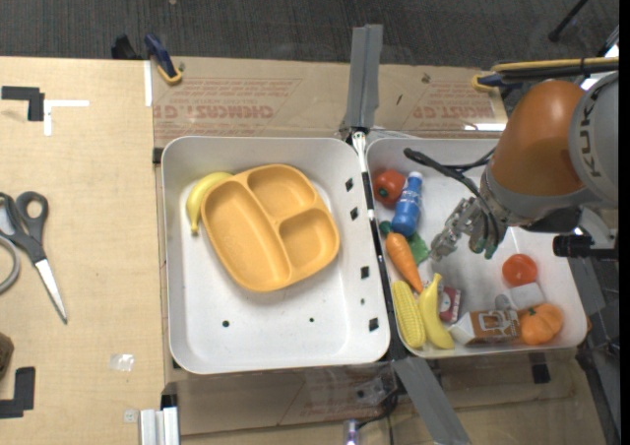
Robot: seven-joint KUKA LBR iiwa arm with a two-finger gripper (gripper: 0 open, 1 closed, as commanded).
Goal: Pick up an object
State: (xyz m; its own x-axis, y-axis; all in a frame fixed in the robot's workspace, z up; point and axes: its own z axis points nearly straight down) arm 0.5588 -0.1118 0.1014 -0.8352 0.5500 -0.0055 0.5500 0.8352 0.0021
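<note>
My gripper (466, 233) hangs over the middle of the right bin (561, 340), its metal fingers spread, with nothing between them. Just left of it lie a blue bottle (407, 205), a red tomato (389, 185) and an orange carrot (403, 261). Nearer the front edge sit a corn cob (407, 313) and a small banana (434, 313). To the gripper's right rest a red-orange round fruit (519, 268), a white block (527, 295), a brown packet (492, 326) and an orange fruit (540, 323).
The left bin (197, 335) holds a yellow-orange divided plate (269, 226) with a banana (200, 197) along its left rim. Scissors (34, 246) lie on the wooden bench at far left. The grey arm with its orange band (536, 143) covers the right bin's back corner.
</note>
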